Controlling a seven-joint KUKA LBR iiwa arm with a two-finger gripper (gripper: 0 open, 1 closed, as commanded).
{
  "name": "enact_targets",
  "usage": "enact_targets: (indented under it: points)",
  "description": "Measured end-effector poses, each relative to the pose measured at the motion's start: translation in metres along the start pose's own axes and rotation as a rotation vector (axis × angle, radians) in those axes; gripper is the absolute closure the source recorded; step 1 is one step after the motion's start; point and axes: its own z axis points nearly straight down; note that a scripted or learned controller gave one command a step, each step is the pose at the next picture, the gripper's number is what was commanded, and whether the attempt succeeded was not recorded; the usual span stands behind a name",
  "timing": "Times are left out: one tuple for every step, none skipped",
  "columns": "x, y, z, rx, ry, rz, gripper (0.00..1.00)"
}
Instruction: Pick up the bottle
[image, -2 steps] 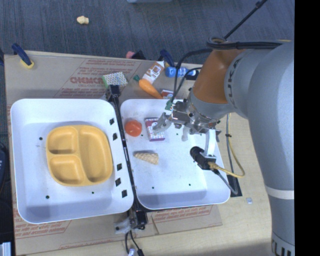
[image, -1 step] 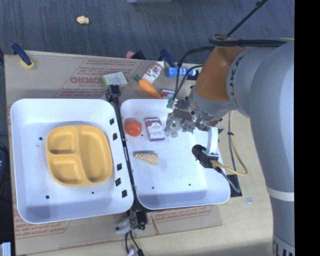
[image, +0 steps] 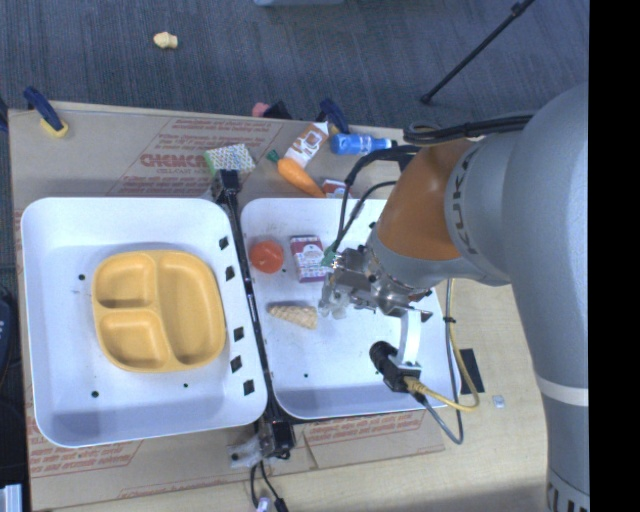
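A blue bottle (image: 356, 144) lies on its side on the cardboard behind the right bin (image: 330, 400), outside it. Beside it, to the left, lies a small white bottle with an orange label (image: 306, 144). My gripper (image: 336, 296) hangs low over the middle of the right bin, just right of a beige cone-shaped pastry (image: 293, 315) and below a red carton (image: 307, 256). The wrist and arm cover the gripper from above. Both bottles are well behind the gripper, past the bin's far rim.
A red tomato (image: 266, 256) sits at the right bin's left side. A carrot (image: 299, 177) and a green sponge (image: 230, 158) lie behind the bins. The left bin (image: 50, 400) holds a yellow divided plate (image: 158, 308). A cable (image: 440, 398) trails at the front right.
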Motion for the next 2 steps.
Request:
enact_targets:
  points:
    - [0.009, -0.049, -0.028, 0.000, 0.001, -0.253, 1.00]
    - [0.107, -0.075, -0.075, -0.005, -0.002, -0.509, 1.00]
